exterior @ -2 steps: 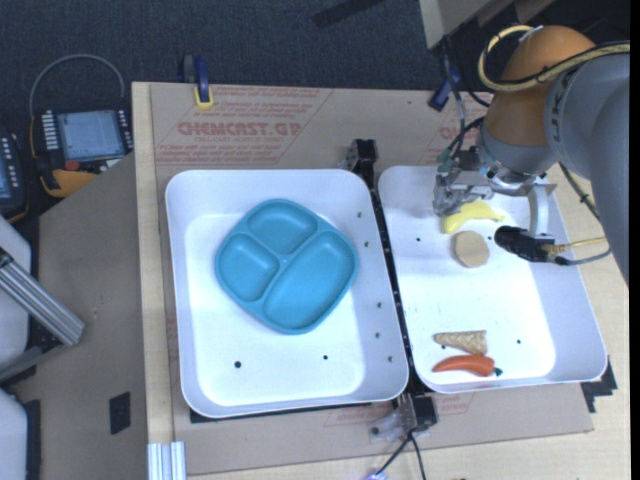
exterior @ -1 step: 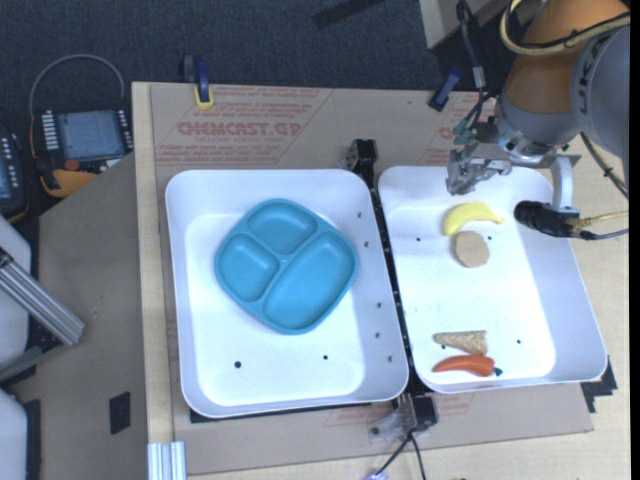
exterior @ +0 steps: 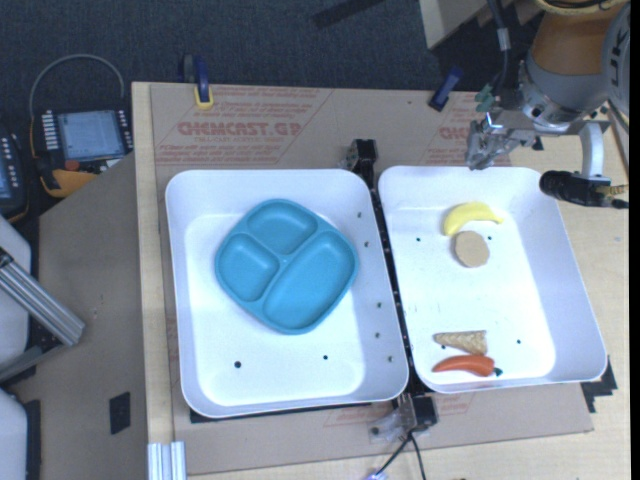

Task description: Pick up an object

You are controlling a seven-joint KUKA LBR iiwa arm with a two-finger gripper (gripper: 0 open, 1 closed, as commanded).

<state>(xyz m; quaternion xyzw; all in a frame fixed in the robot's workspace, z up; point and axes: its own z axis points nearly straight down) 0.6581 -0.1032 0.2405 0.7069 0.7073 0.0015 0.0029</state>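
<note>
Camera view, looking down at a slant: banana (exterior: 472, 215) lies in right bin (exterior: 575, 268), just below gripper (exterior: 487, 152) and a bit toward the view's lower left of it, curved side up, not touched by anything. Right under the banana, touching or nearly so, sits a round tan disc (exterior: 472, 250), prob. a cookie or bread piece. Further down from gripper, near the bin's front wall, a tan wedge (exterior: 462, 341) lies flat w/ a carrot (exterior: 465, 365) just below it; the two are close, can't tell if they touch.

Gripper hangs over the back rim of right bin, tips pointing down, nothing seen between them. Fingers too small and dark to read, so can't tell how far apart they stand. Arm (exterior: 570, 58) comes in from upper right, orange band above wrist, cables trailing beside it.

Left of gripper, well apart: left bin (exterior: 200, 348) holding a blue tray (exterior: 287, 265) w/ three compartments, sitting about mid-bin, turned at an angle. Black clamp (exterior: 362, 154) sits at the back where the two bins meet, just left of gripper. Both bins rest on a brown board (exterior: 300, 128) w/ red print. Far left of gripper, off the board, a pendant (exterior: 88, 134) w/ a lit screen and a looped cable.
</note>
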